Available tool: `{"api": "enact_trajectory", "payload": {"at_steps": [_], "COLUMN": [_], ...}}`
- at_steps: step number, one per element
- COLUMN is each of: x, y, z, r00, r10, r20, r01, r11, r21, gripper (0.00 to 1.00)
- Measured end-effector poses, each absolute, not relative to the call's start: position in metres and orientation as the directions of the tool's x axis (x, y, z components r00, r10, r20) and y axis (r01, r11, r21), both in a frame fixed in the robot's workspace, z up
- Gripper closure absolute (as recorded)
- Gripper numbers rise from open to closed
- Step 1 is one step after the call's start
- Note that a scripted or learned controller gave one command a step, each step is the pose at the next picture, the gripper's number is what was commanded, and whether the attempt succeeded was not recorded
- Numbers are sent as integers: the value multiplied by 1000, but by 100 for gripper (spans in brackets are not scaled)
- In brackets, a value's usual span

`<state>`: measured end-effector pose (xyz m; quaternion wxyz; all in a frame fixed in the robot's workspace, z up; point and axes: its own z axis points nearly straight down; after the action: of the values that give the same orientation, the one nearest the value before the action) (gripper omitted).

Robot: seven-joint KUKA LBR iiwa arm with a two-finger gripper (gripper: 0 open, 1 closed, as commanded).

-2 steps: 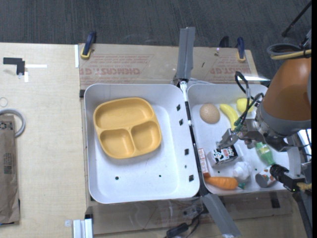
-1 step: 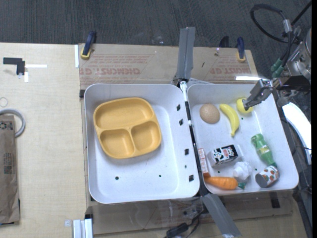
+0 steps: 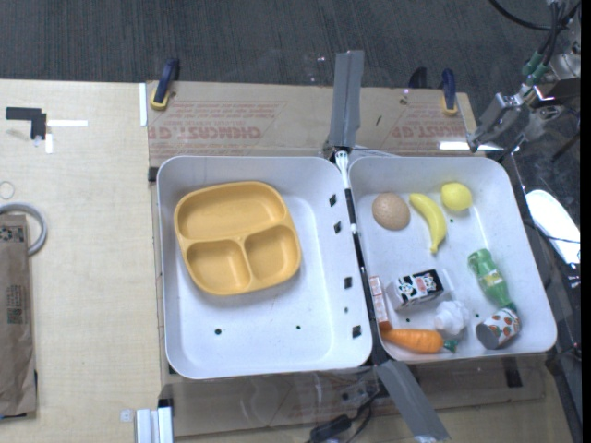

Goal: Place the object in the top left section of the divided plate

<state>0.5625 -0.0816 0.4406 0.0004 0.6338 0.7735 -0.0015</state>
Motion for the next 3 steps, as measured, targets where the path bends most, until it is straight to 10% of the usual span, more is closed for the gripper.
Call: {"api": "enact_trajectory", "payload": {"at_steps": [1,2,3], "x": [497,498,498], "y": [32,33,32], "z": [404,413,412], "r00": [-207,-210,-209], "r10": [978,978,978], "r20": [-2,-4,-4], "r01": [978,978,978], "r11": [207,210,209], "r21": [-3,-4,-5], "gripper": [0,100,0]}}
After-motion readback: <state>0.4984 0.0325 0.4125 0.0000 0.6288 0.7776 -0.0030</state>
